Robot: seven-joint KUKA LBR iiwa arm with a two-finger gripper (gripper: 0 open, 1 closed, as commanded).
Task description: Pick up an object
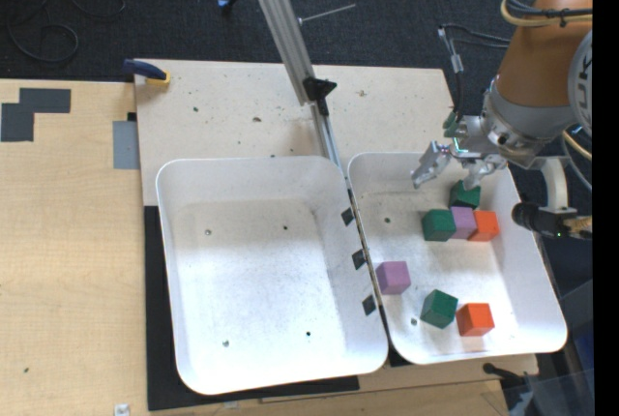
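Several small cubes lie in the right bin. A green cube, a pink cube and an orange cube sit pressed together in a row. Just behind them lies a dark green cube. Nearer the front are a purple cube, another green cube and another orange cube. My gripper hovers over the bin's back part, just behind the row. It is open, with nothing between its fingers. Its right finger is right above the dark green cube.
The left bin adjoins the right one along a divider with black clips. A slanted aluminium pole rises behind the bins. A blue and yellow object lies at the bench's back left corner. Cables hang by the arm.
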